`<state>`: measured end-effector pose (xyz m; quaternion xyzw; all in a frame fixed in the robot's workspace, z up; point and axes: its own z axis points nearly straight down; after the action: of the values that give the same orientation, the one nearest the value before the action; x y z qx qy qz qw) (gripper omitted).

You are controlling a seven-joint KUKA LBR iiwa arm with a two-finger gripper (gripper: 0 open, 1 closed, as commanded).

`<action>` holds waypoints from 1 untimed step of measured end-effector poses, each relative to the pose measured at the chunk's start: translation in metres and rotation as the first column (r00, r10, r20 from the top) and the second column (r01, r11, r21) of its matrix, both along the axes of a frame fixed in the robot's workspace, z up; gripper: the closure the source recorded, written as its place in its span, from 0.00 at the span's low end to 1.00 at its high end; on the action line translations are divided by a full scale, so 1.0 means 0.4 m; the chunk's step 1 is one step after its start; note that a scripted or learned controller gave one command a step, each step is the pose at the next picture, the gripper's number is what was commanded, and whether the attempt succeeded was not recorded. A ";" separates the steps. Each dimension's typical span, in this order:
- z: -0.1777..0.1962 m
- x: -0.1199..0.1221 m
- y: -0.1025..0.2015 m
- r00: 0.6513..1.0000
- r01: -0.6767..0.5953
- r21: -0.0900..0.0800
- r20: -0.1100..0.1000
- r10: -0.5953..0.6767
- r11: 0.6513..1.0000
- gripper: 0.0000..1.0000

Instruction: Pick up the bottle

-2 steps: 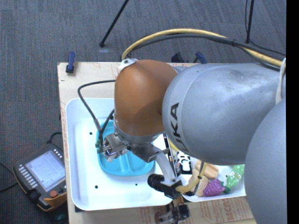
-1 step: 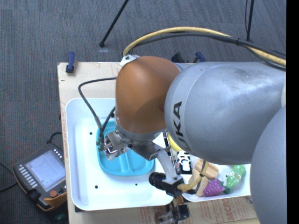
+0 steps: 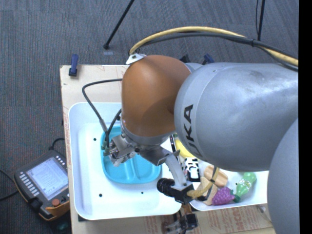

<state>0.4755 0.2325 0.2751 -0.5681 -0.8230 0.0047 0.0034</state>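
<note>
looks early on, nothing lifted yet. arm (image 3: 204, 116) hanging low over the blue plate (image 3: 127, 168) in the left bin (image 3: 80, 179). gripper buried under the wrist, can't tell its state. can't pick out the bottle for sure, maybe among the toys (image 3: 222, 189) right of the plate.

grey arm (image 3: 234, 116) over left bin (image 3: 83, 199), above blue dish (image 3: 127, 172); toys in right bin (image 3: 258, 195)

Bare white floor around the blue plate (image 3: 127, 168) in the left bin (image 3: 80, 179); crowded right bin (image 3: 229, 204).
</note>
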 end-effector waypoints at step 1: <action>0.023 0.001 -0.002 1.000 0.000 -0.001 -0.003 0.000 1.000 1.00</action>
<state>0.4760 0.2318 0.2843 -0.5682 -0.8228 0.0058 0.0043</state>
